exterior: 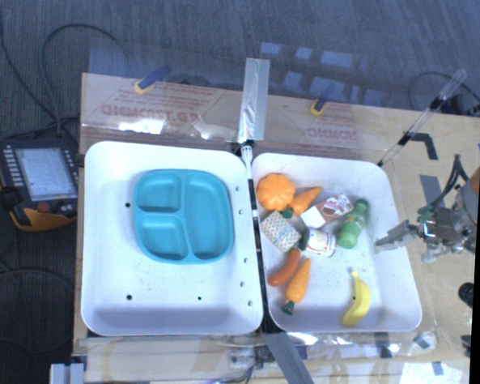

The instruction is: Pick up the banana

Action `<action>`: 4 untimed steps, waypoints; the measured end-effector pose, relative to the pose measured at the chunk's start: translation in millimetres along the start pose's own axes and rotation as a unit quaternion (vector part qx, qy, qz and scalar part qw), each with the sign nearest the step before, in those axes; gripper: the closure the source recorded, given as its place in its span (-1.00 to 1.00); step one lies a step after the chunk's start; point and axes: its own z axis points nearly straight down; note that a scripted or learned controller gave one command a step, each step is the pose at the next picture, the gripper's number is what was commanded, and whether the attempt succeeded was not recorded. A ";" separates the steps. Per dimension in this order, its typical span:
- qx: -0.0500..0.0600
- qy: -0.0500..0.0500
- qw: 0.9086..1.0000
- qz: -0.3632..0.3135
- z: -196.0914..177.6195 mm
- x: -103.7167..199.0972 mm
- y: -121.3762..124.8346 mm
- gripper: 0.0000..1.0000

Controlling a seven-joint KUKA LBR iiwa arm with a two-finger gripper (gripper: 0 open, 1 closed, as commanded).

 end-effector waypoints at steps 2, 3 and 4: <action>-0.006 0.000 0.998 -0.064 145.0 22.5 6.0 -1.00; -0.001 0.000 0.992 -0.126 -7.5 14.0 -1.7 -1.00; 0.000 0.004 0.988 -0.152 123.8 -1.0 1.0 -1.00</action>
